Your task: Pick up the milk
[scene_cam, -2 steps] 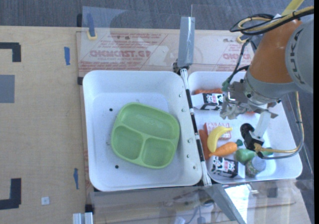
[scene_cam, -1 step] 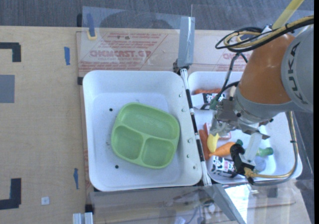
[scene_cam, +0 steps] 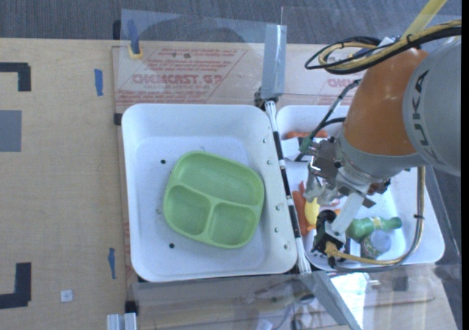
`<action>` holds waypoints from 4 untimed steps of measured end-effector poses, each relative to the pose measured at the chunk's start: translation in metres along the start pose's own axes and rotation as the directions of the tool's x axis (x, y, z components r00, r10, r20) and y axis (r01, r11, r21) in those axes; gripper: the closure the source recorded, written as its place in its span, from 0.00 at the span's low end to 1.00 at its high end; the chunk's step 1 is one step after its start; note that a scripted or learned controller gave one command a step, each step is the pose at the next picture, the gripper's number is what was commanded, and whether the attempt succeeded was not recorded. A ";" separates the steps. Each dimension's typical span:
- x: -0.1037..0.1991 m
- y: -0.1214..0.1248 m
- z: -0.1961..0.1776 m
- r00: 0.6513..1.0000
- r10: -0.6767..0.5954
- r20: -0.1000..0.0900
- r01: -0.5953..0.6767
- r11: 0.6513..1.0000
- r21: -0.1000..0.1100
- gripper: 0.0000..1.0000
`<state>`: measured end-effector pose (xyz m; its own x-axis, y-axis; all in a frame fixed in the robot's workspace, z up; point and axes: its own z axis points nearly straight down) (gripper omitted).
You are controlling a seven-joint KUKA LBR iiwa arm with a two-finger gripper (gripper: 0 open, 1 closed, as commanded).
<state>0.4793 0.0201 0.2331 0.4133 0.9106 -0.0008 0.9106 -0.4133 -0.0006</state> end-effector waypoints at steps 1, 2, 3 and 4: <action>0.000 0.000 -0.009 1.000 -0.001 0.001 0.001 1.000 0.001 1.00; 0.000 0.001 -0.018 1.000 -0.002 0.002 0.002 1.000 0.002 1.00; 0.000 0.001 -0.028 1.000 -0.004 0.003 0.004 1.000 0.002 1.00; 0.000 0.001 -0.028 1.000 -0.004 0.003 0.004 1.000 0.002 0.00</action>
